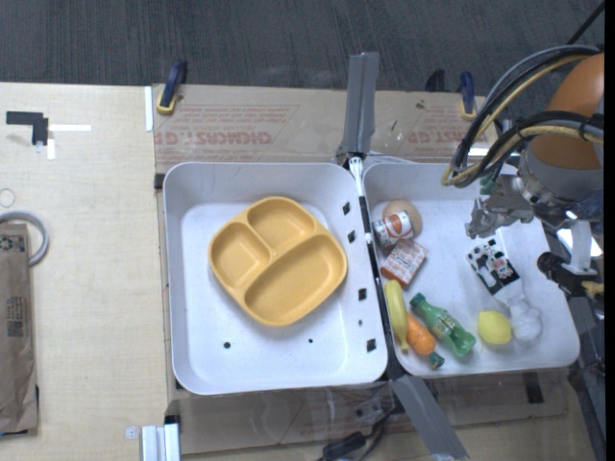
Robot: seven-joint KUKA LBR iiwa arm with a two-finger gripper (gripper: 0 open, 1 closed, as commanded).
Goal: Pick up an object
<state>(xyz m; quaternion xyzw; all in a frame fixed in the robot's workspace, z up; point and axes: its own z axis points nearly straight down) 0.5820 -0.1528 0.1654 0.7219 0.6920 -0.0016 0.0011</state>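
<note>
Black-and-white card [493, 264] is the likeliest target: it lies flat in the right bin [452, 182], just under the gripper [492, 221], w/ the lemon [495, 327] and a clear plastic wad [526, 318] just below it. You can't tell from this angle whether the fingers are spread or closed; nothing is visibly between them. A flat card is hard to pinch, so come straight down over 1 edge and close across its short side, or go for the lemon instead. Keep clear of the bin wall on the arm's side. Other items: green bottle [444, 326], carrot [421, 339], banana [395, 307], red-white can [396, 226], red packet [405, 261]. Left bin [183, 286] holds a yellow 3-section plate [279, 259]. Cardboard behind reads, I think, "CHEMCAST GP", upside down; card and can print too small to read.
</note>
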